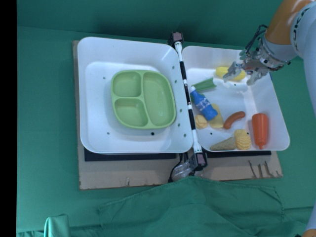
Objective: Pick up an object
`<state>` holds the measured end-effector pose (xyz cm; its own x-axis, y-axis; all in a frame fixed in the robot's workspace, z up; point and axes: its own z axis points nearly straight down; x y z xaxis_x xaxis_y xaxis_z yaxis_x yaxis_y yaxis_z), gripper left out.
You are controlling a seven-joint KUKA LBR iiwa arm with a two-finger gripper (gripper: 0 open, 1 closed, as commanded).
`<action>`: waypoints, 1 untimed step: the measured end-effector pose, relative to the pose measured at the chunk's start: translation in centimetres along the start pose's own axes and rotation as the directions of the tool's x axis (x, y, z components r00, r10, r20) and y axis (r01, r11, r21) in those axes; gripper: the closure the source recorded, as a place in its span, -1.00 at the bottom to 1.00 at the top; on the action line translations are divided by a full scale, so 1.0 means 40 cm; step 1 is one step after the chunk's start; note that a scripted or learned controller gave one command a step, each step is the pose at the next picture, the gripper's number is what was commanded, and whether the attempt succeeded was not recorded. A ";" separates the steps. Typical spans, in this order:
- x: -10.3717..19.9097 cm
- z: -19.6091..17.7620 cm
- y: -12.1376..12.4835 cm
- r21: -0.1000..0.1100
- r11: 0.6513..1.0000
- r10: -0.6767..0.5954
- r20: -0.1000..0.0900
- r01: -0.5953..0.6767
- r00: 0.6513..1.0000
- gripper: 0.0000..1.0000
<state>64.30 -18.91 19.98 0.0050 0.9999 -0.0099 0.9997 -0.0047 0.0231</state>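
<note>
Two white bins side by side on a cardboard sheet [98, 181] over green cloth [44, 107]. Left bin [94, 58] carries a green divided plate [143, 99], three compartments, sitting flat near the middle. Right bin [274, 117] has all the small stuff.

My arm [296, 14] comes in at the upper right, orange band above the wrist. My gripper [243, 72] sits over the right bin's far end, above a yellow-and-white toy [231, 78] against the back wall. Fingers point down around that item, but I cannot tell if they're spread or closed, or whether anything is actually between them.

Rest of the right bin, big to small:
- orange carrot [260, 130], upright-ish along the right side
- blue bottle [203, 105] lying at a slant next to the divider, white cap toward the back
- green piece [203, 85] just behind the bottle, pointing toward the yellow-and-white toy
- red sausage [234, 120] mid-bin, between bottle and carrot
- corn cob [242, 139] at the near edge, just beside the carrot
- tan cone [223, 144] touching the corn's left side
- yellow bits [201, 121] just in front of the bottle

All of these lie loose on the bin floor, apart from my gripper.
</note>
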 end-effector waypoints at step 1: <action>-0.004 -0.035 0.005 -0.008 1.000 0.003 0.003 -0.003 1.000 1.00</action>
<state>64.45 -19.05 21.38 0.0080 0.9999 -0.0129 0.9995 -0.0076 0.0313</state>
